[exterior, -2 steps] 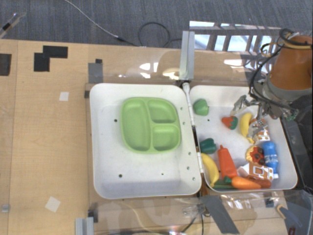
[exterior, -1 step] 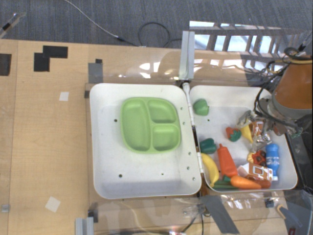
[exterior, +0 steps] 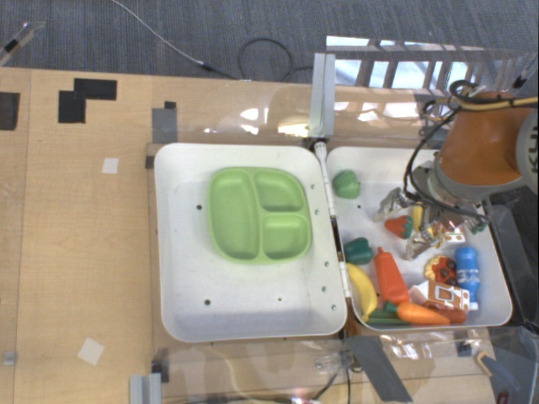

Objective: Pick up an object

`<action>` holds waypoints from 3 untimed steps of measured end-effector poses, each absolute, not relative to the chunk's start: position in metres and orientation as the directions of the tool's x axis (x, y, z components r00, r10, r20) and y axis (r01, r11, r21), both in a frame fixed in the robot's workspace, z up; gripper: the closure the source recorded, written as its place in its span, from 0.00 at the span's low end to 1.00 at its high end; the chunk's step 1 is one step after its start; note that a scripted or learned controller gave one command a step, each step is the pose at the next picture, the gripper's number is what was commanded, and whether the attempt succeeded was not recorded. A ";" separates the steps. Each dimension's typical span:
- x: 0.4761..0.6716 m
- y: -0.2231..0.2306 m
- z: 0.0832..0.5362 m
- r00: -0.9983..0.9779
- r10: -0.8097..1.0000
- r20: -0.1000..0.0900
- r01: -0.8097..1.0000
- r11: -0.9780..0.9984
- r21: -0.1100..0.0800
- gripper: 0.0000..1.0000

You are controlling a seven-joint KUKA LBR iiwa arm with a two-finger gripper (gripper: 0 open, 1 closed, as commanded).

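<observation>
gripper [exterior: 418,222] low in right bin [exterior: 368,175], toys [exterior: 397,224] crowded underneath

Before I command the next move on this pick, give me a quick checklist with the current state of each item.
1. Hand over the right white bin: ok, low among the toys.
2. Object between the fingers: cannot tell; small red and yellow pieces sit by it, blurred.
3. Finger opening: cannot tell.
4. Pickable targets in reach: ok; orange bottle, yellow banana, orange carrot, blue bottle.
5. Crowding: not ok; bottle, banana and carrot lie tightly together.
6. Green sectioned plate in the left white bin: ok, well away from the arm.
</observation>
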State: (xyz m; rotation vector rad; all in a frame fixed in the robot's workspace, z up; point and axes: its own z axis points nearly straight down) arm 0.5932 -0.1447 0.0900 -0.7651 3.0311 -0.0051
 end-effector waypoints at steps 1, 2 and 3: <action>0.598 -0.144 0.106 -0.879 -0.476 -0.029 -0.475 0.880 -0.016 1.00; 0.611 -0.086 0.092 -0.812 -0.583 -0.016 -0.583 0.812 -0.011 1.00; 0.598 -0.087 0.092 -0.926 -0.376 -0.021 -0.376 0.926 -0.008 1.00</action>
